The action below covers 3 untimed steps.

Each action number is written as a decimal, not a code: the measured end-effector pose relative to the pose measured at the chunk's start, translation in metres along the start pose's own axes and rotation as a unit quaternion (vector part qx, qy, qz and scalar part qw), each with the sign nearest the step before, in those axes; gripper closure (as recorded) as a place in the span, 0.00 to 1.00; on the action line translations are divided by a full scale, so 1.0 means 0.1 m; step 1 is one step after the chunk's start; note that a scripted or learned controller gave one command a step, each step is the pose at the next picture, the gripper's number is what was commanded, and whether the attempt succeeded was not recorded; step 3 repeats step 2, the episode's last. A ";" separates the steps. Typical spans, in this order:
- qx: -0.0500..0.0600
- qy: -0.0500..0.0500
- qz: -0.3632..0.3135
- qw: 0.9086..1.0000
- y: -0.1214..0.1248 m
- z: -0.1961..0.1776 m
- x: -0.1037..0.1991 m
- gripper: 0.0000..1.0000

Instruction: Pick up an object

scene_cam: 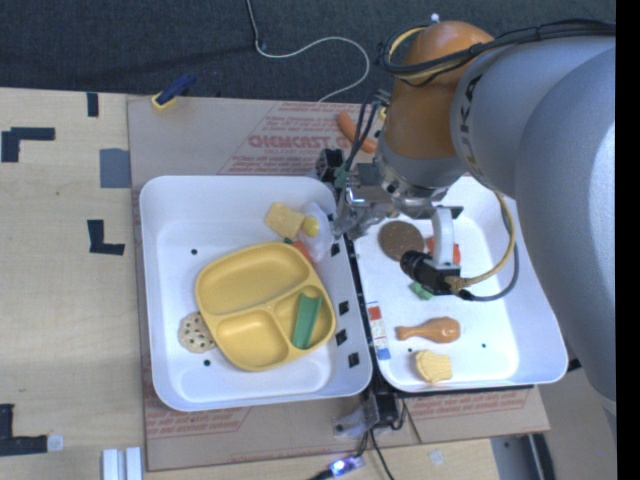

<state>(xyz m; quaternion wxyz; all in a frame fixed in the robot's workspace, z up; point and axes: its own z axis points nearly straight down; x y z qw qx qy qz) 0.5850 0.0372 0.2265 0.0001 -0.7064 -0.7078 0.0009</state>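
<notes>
My gripper (347, 208) hangs over the wall between the two bins, at their far end, below the orange wrist band (440, 78). A yellow corn piece (288, 221) lies just left of it in the left bin (165, 268). Nearer the front of that bin sits a yellow divided tray (250, 303) with a green pickle (306, 320) in its right compartment. A speckled cookie (195, 333) lies at the tray's left edge. In the right bin (530, 338) I see a brown disc (401, 238), a small green piece (420, 289), a chicken drumstick (428, 331) and a ridged yellow chip (433, 366).
The arm's grey body (550, 168) covers the right bin's far right part. A red piece (455, 253) peeks from behind the wrist's black cable. An orange object (350, 128) lies on the cardboard behind the bins. A white cable (300, 48) trails at the back.
</notes>
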 end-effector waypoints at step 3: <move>0.001 0.000 0.001 1.000 -0.17 -0.01 0.07 1.00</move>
